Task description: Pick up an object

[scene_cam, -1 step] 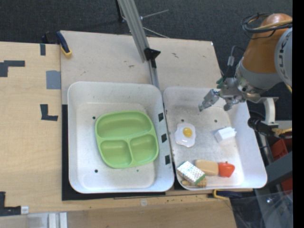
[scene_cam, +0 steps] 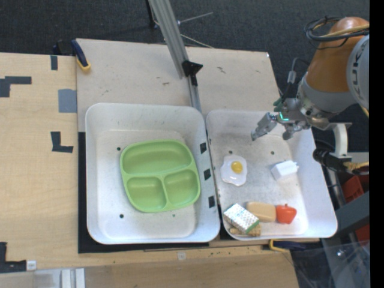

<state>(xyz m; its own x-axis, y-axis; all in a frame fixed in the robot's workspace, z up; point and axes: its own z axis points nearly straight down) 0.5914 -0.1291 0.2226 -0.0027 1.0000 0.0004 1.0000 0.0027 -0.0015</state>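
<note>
Toy foods (scene_cam: 263, 215) crowd right bin's (scene_cam: 312, 161) lower edge; gripper (scene_cam: 275, 128), fingers spread and holding nothing, hovers upper right, poised to descend.

Right bin (scene_cam: 318, 215), your clearance: far half bare. Near half obstructed by fried egg (scene_cam: 234, 170), white block (scene_cam: 284, 170), and front row: box (scene_cam: 242, 218), wedge (scene_cam: 261, 211), red pepper (scene_cam: 286, 213).

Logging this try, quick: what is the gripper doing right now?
Gripper: open, holding nothing, above the right bin.
</note>
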